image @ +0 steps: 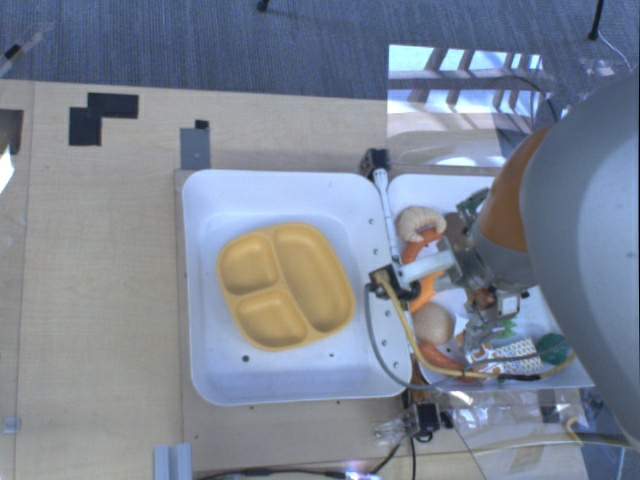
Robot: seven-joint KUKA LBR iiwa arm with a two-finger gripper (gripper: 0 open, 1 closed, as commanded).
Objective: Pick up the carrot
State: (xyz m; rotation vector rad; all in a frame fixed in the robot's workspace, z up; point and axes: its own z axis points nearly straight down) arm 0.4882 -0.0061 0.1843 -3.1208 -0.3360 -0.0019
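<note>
We see the carrot (425,286) in the right bin (440,190), an orange piece near the bin's left wall, mostly covered by the gripper hardware above it. A second orange strip (438,356) curves along the bin's lower edge; we can't tell if it's part of the same carrot or a separate item.

Around it: a pale tan bread-like piece (417,220) just above, a round beige item (433,322) just below and touching or nearly touching the orange, a dark green item (553,348) at the lower right of the bin, and a patterned white-grey piece (513,349) beside that.

The gripper (478,330) sits low inside the right bin, over the clutter, close to the round beige item. Its fingers are blocked by the wrist and the mess under it, so we cannot tell whether they are spread or closed, or whether anything sits between them.

The arm (585,228) comes in from the right, grey body with orange band (508,208), covering much of the right bin.

Left bin (205,268) holds a yellow three-compartment plate (285,285), roughly centred, lying flat. Both bins rest side by side on the wooden bench (90,298). Cables (385,333) run along the seam between the bins down to the front edge.
</note>
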